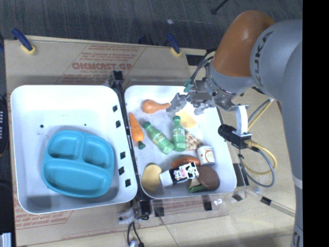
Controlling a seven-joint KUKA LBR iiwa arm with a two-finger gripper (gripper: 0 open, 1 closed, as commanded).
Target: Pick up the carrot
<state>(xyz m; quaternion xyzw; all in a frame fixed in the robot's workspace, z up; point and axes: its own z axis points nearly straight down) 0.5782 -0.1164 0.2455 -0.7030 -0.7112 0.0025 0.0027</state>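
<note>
Carrot (pixel 136 129) lies in right bin (pixel 226 158), hard against left wall, long axis running near-to-far. Tool (pixel 186 101) hovers over bin's far part, nothing between fingers, spread can't tell. Carrot sits left & nearer camera from tool.

The arm (pixel 267 50) hides the right bin's (pixel 226 158) upper right corner; the claw's (pixel 193 99) fingers are too blurred to read.
</note>
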